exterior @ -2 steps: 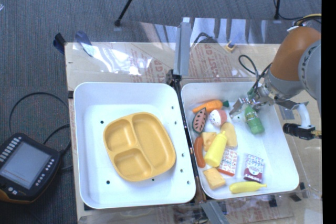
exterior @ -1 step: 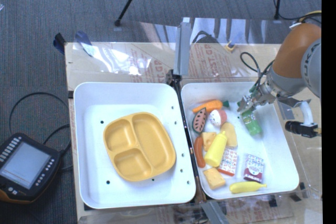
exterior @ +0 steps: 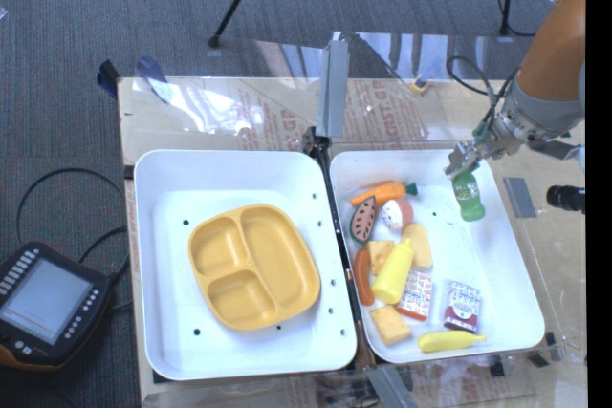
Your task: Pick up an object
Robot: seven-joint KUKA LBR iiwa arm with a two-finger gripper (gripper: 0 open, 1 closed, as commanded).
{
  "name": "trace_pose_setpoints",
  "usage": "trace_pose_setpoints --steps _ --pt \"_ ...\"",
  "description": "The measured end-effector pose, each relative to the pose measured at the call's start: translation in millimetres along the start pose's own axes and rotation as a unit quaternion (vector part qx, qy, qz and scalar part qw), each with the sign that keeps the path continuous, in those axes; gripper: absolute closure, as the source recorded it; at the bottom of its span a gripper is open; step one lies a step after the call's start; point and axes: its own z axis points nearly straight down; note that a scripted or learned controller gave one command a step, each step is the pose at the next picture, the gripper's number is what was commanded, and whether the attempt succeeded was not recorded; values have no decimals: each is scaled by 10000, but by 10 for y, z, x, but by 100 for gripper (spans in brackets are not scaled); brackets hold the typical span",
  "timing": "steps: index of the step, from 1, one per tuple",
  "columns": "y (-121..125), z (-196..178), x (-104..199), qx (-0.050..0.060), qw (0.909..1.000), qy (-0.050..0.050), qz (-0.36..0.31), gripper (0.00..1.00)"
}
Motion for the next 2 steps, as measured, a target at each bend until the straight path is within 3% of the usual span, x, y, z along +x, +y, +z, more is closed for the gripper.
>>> trace_pose_setpoints --steps 1,2 --pt "-37 594 20 78 9999 43 67 100" --pt "284 -140 1004 16 9997 25 254 100"
